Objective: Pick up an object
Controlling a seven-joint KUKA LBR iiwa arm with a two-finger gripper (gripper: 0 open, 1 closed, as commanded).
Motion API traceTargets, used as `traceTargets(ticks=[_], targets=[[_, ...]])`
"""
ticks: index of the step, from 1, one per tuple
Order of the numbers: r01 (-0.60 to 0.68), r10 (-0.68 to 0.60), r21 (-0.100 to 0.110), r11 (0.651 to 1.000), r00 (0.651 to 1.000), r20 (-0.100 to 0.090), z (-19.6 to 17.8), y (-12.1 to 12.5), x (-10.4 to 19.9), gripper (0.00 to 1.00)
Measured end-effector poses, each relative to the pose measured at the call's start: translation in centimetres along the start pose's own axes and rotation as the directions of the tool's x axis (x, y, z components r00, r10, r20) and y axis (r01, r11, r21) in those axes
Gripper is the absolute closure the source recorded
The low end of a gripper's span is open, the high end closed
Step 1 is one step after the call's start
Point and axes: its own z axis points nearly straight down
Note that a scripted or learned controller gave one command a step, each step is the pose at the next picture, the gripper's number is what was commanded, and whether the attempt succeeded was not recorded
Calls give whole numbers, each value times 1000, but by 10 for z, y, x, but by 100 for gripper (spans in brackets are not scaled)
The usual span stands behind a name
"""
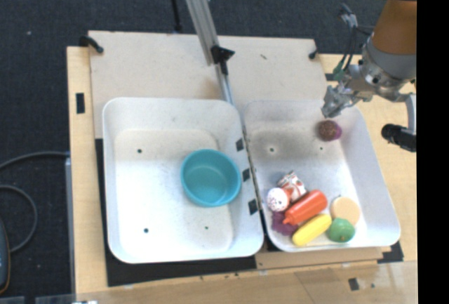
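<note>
Purple round toy fruit [329,130] lies just below your gripper [332,107]; finger state indiscernible. Approach step; next, descend squarely and close.

cam: fixed overhead | slanted down | both bins [112,155] framed

Wooden bench [81,176], 2 white bins [126,120] side by side

The left bin [126,155] has open floor all around the blue bowl [210,177] near its right wall. In the right bin [365,148], toys [309,215] crowd the near corner, while a purple ball [329,130] sits alone toward the far side. A slanted metal pole [200,15] rises behind the bins.
</note>
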Motion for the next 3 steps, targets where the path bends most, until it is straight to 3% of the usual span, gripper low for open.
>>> traceTargets(ticks=[3], targets=[[0, 0, 5, 1000, 1000, -2, 15, 22, 156, 100]])
